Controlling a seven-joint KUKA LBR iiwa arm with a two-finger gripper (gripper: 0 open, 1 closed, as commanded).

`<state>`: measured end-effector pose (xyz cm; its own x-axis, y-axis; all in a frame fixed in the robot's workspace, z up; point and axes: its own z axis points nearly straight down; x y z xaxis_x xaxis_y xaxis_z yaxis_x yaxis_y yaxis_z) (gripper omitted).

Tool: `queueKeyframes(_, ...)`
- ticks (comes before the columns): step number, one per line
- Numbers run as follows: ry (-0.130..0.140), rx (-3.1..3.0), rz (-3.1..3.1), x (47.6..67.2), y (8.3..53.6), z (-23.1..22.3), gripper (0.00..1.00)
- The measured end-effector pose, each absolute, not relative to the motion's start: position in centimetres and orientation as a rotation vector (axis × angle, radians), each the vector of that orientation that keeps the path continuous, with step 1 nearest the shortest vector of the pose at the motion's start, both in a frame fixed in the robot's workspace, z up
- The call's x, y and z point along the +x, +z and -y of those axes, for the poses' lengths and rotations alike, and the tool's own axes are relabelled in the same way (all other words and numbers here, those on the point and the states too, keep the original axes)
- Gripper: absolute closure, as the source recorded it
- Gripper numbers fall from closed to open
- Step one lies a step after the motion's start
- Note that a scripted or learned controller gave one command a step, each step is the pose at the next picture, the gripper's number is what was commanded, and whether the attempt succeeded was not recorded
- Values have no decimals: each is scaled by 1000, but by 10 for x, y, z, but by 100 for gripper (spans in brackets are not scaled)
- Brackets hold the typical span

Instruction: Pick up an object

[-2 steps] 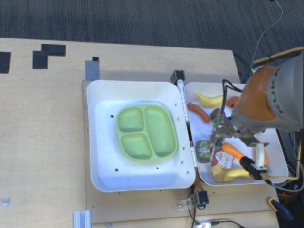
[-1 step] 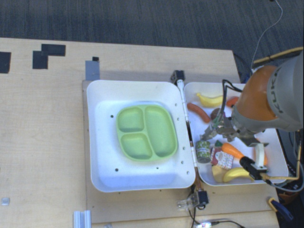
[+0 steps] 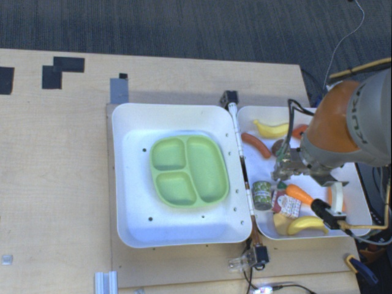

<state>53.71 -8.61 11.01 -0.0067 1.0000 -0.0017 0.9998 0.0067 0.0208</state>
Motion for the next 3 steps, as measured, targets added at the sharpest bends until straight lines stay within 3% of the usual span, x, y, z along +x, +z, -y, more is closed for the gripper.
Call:
queueKeyframes(1, 21, 2203, -2218, 537, 110, 86, 0)
queueKeyframes(2, 26, 2198, -2219, 539, 121, 85, 100)
queueKeyframes(3, 26, 2198, -2219, 539, 121, 85, 0)
